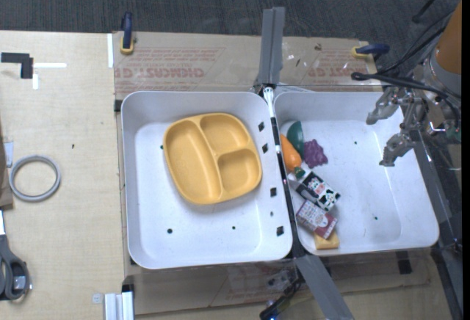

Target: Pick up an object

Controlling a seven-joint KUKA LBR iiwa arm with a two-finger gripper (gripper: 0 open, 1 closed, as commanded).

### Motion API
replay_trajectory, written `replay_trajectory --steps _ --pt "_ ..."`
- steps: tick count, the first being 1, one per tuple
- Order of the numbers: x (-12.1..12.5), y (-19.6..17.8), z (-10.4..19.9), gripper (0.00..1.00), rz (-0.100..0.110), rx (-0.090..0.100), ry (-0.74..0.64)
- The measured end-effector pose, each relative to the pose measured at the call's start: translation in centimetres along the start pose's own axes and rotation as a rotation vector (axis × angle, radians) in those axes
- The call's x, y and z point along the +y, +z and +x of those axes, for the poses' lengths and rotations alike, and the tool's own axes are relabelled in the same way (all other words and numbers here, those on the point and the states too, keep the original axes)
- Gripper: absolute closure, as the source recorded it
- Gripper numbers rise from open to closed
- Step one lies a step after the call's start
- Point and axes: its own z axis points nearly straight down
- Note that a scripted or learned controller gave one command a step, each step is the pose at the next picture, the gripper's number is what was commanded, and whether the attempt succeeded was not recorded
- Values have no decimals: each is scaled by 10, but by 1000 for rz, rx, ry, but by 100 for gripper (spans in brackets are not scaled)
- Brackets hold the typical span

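Small objects are bunched along the left wall of the right bin [382,223]: a green piece [295,133], an orange piece [289,153], a purple toy [314,153], a black-and-white cow-patterned item [319,191], a pinkish packet [314,217] and a yellow block [327,241]. My gripper [388,136] hangs over the right bin's far right side, well away from that bunch. Its two fingers [390,153] stand apart and nothing is between them.
The left bin [147,238] holds a yellow three-part plate [212,157]. A grey divider post [272,47] rises between the bins. A roll of tape [32,177] and scissors [13,274] lie on the bench at the left. Cables [411,54] trail at the upper right.
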Motion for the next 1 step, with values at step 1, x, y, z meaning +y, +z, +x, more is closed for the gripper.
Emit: replay_trajectory --steps 1 --pt "-8 -5 -37 0 1 -1 -42"
